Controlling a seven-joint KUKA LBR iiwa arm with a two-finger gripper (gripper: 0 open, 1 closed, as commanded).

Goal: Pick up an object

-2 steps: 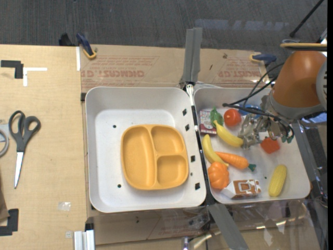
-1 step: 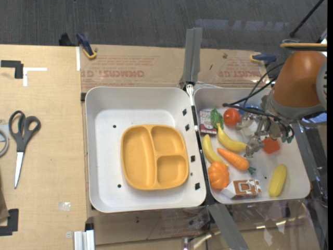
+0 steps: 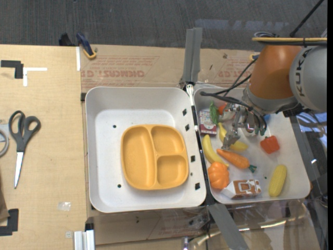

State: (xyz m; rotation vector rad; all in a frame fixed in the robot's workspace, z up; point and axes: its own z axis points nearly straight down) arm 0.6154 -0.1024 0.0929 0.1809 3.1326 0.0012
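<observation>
Left bin (image 3: 99, 155): a yellow divided plate (image 3: 154, 156) fills the middle; bare floor rings it, widest along the left wall.
Right bin (image 3: 297, 155): crowded. Banana (image 3: 209, 149), carrot (image 3: 234, 159), pumpkin (image 3: 218, 175) and carton (image 3: 246, 188) pack the left and front.
Gaps: open floor between the carrot and the corn cob (image 3: 277, 180), below the red piece (image 3: 270, 145).
Overhead: the arm (image 3: 278, 77) covers the right bin's back.

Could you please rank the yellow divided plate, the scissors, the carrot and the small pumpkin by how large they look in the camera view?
1. Yellow divided plate, clearly the largest.
2. Scissors, long but thin.
3. Carrot and small pumpkin: these look too alike to rank; the carrot is longer, the pumpkin rounder.
</observation>
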